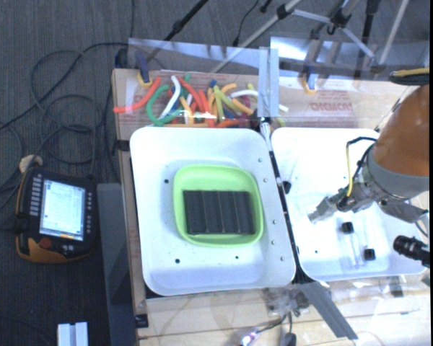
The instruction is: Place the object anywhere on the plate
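Gripper (344, 228): hung low over right bin (303, 258); finger spread could not be told, nor any hold.
Left bin (151, 258): carried green plate (180, 193).
Dark ridged block (218, 213): lay flat, centred on plate.
Arm (408, 139): reached in from right.
Coloured tubes (195, 103): heaped behind bins.

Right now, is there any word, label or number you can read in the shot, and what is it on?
Red lettering on the board behind the right bin: upside down and blurred, unreadable.
Screen of the handheld pendant on the floor: text too small to read.
Nothing else bears writing.
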